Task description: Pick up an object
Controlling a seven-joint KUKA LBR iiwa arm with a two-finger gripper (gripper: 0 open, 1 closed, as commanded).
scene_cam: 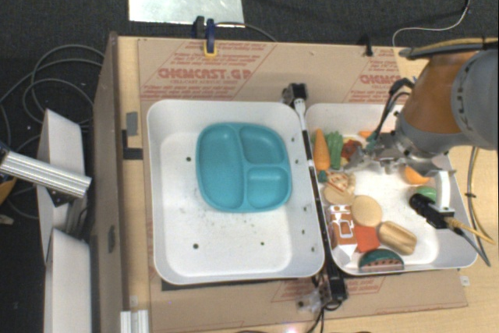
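- Reaching in from the right, the grey arm [456, 109] with its orange band hangs over the right bin [460, 249].
- The pincer [374, 154] sits low at that bin's upper middle; whether it is apart or together cannot be told.
- Toy food lies around it: a carrot [320, 150] and green vegetable [335, 147] beside the left wall, a round tan piece [367, 210] and bread roll [398, 236] nearer the front.
- The left bin [168, 246] carries a teal divided plate [242, 167].
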